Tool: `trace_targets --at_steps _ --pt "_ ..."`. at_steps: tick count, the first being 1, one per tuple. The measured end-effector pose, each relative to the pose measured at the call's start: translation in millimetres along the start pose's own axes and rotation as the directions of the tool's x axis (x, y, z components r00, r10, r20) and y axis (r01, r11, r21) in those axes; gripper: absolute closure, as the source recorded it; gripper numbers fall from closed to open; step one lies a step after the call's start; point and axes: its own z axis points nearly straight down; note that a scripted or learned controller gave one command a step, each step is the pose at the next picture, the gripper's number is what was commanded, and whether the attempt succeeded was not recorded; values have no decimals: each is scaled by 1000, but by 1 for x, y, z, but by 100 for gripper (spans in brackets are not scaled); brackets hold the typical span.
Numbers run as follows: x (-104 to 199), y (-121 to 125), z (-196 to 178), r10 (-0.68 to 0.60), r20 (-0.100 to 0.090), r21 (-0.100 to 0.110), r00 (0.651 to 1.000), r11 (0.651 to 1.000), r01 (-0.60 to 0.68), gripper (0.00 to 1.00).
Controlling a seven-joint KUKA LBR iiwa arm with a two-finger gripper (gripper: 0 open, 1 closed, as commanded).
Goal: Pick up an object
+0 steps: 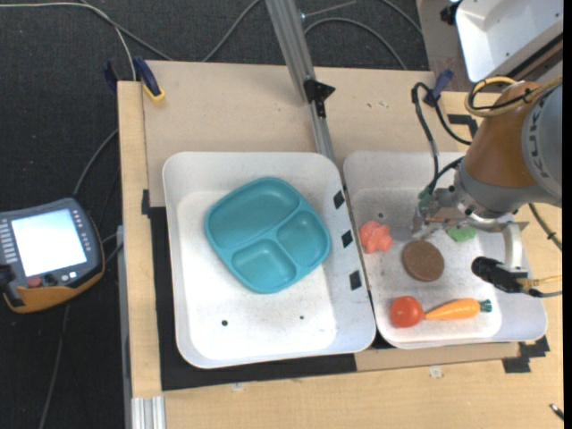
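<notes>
You see gripper [440,218] low in right bin [393,172], right of frame | finger state: cannot tell, possibly above brown disc [423,261] | carrot [454,309], tomato [406,311] lower right | teal tray [266,233] in left bin [192,329]

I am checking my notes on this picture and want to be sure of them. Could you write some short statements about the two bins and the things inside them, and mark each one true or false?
1. The teal divided plate lies in the left bin. True.
2. The carrot lies in the left bin. False: it lies in the right bin, near the front edge.
3. The red tomato lies just left of the carrot. True.
4. The brown round disc rests on the teal plate. False: it lies on the floor of the right bin.
5. The pink object lies in the right bin, near its left wall. True.
</notes>
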Motion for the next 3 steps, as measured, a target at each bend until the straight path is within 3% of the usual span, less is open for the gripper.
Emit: trace_targets --at_steps 3 --pt "-12 12 -147 -2 -3 7 1000 1000 2 100"
